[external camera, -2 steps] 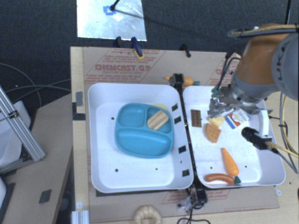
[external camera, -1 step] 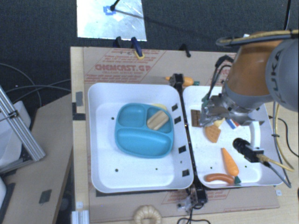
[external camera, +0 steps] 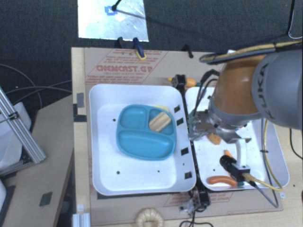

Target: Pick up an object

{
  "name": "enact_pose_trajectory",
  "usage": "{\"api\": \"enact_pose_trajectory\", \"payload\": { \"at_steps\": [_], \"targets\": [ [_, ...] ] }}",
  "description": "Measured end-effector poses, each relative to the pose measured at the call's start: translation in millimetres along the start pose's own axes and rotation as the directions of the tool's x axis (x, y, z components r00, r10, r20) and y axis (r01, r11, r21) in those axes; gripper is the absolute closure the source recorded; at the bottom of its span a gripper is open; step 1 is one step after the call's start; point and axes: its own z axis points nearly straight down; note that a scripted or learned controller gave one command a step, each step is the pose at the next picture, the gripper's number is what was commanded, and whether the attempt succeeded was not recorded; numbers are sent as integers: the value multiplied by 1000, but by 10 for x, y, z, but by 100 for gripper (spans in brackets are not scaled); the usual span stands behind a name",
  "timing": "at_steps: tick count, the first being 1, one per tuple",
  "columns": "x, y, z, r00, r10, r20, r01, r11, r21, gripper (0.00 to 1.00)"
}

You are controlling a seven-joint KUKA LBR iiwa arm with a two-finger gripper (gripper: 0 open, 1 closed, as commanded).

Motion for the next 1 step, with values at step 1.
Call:
{"api": "enact_pose_trajectory", "payload": {
  "at_steps": [1],
  "targets": [
    [-12, 55, -149, 1000, 3, 2, -3, 1000, -5, 100]
  ]
}}
